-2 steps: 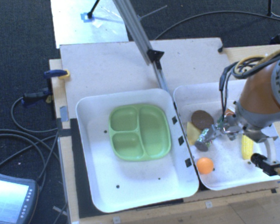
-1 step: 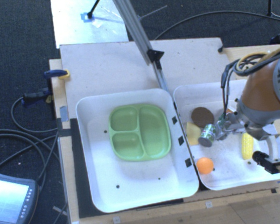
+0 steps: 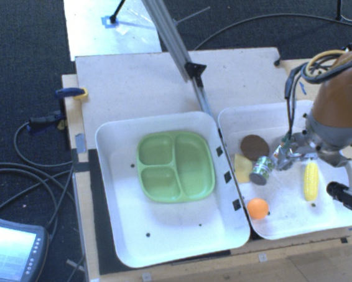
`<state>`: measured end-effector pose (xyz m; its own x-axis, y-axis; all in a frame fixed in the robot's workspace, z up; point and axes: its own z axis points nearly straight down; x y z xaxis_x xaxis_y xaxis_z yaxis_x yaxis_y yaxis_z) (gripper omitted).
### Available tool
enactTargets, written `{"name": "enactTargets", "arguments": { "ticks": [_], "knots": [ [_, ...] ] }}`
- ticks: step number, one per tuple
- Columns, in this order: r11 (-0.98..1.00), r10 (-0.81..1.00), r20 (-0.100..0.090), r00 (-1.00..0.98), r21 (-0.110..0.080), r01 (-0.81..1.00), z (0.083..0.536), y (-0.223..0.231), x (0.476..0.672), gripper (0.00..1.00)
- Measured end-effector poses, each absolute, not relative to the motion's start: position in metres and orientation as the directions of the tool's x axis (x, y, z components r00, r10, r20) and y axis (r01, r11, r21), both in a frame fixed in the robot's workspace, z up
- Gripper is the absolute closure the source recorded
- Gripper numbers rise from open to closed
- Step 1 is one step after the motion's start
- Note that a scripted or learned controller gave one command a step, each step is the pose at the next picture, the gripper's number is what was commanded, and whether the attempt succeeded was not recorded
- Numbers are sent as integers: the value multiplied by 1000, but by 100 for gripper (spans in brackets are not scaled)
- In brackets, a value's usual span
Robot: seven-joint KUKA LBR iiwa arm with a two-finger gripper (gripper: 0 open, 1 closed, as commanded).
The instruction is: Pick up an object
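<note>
The right bin point(image 3: 267, 116) holds several objects. A small silver can point(image 3: 261, 169) lies on its side near the bin's left wall, beside a yellow wedge point(image 3: 243, 166) and below a brown round piece point(image 3: 254, 144). An orange ball point(image 3: 257, 208) rests at the front left corner. A yellow corn cob point(image 3: 310, 180) lies toward the right. My gripper point(image 3: 282, 157) hangs low over the bin's middle, just right of the silver can and left of the corn. From this angle I cannot make out whether anything is in its grasp.
The left bin point(image 3: 126, 236) holds a green divided plate point(image 3: 175, 166). A grey slanted pole point(image 3: 171, 31) comes down to the divider between the bins. Cables and a teach pendant point(image 3: 12, 245) lie on the floor at left.
</note>
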<state>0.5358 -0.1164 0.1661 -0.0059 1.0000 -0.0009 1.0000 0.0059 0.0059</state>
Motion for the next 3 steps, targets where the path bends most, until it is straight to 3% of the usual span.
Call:
{"name": "enactTargets", "arguments": {
  "ticks": [2, 3],
  "knots": [
    [6, 1000, -2, -6, 8, 1000, 266, -122, 531, 100],
    [11, 1000, 1, -11, 6, 1000, 270, -76, 558, 100]
  ]
}}
